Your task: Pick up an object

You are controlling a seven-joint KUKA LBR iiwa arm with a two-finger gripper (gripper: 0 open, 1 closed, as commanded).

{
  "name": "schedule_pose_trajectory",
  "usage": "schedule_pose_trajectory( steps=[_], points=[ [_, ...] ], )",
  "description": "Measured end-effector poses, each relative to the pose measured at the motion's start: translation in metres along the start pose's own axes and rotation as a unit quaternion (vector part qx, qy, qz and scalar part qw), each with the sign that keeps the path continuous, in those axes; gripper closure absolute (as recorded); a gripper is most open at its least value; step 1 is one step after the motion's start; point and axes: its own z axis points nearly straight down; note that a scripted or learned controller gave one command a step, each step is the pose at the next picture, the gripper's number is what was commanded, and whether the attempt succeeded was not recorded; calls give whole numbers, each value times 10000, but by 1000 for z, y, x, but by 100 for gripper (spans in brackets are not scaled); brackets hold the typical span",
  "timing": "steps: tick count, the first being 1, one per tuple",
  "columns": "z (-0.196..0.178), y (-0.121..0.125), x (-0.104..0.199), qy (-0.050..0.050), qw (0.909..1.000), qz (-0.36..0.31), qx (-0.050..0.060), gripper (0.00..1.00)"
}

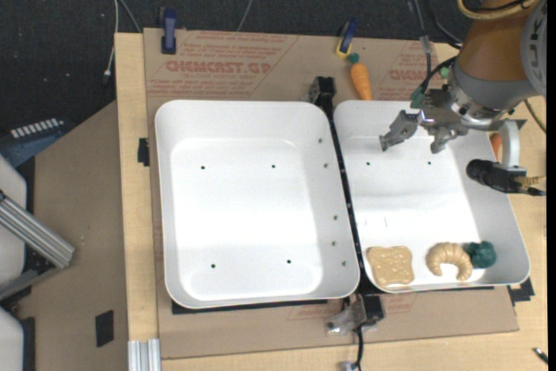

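Tool (418, 133) spread wide, nothing in it, up over far end of right bin (434, 204). Croissant (451, 260) way down near edge, wedged between toast (389, 265) and green toy (482, 254). Better drop straight down, straddle its middle.

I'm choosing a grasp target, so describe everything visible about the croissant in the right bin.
The croissant is a small, tan, crescent-shaped toy pastry with ridged segments and a smooth, plastic-looking surface. It lies flat on the floor of the right bin, near the front edge, its tips curling toward that edge. A dark green object sits against its right end; the toast slice lies just left, apart from it. The hand hangs well away, near the bin's far end.
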Motion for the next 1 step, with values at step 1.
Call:
schedule_pose_trajectory(
  steps=[1],
  points=[
    [36, -17, -35, 1, 10000, 16, 18, 0]
  ],
)
